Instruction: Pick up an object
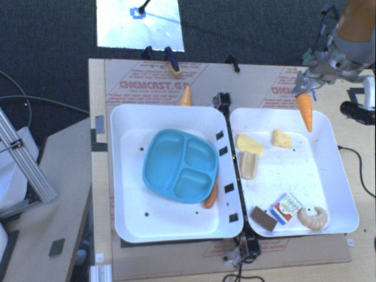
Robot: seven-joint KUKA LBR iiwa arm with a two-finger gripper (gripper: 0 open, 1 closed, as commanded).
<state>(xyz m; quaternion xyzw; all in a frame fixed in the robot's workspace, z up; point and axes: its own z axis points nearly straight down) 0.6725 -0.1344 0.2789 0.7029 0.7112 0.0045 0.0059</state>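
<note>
My gripper (pixel 306 89) hangs over the far right corner of the right bin (pixel 346 181). An orange carrot (pixel 305 113) dangles point-down from its fingers, which are shut on the carrot's thick top end. The carrot's tip hovers just above the bin's far rim. Lying in the right bin are a yellow cheese wedge (pixel 249 144), a smaller yellow chunk (pixel 282 138), a tan cylinder (pixel 248 165), a brown block (pixel 264 218), a red, white and blue packet (pixel 286 208) and a pale shrimp-shaped piece (pixel 314 217).
The left bin (pixel 126 157) holds a blue divided plate (pixel 180 165) with a small orange piece (pixel 210 198) at its near right edge. Another carrot (pixel 185 96) lies on the bench behind the left bin. Black clips line the shared rim between the bins.
</note>
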